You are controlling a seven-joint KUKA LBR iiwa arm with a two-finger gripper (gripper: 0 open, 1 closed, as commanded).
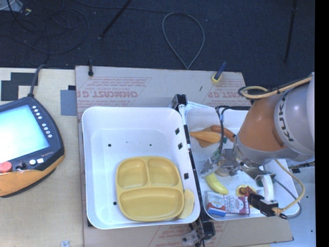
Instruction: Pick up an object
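Note:
My gripper (219, 168) is low in the right bin (201, 118), under the grey arm with its orange band (259, 130). Just below it lies a small yellow banana (216, 183). An orange carrot-like piece (207, 136) rests toward the bin's back, left of the arm. A flat red and white packet with a blue edge (227, 204) lies along the front wall, and a small red and yellow item (245, 191) sits to its right. The arm hides much of this bin. I see nothing held by the gripper.
The left bin (97, 153) holds a yellow divided plate (149, 187) near its front. A teach pendant (25, 140) rests on the bench at far left. Brown cardboard (128, 89) lies under both bins. A dark floor with cables lies behind.

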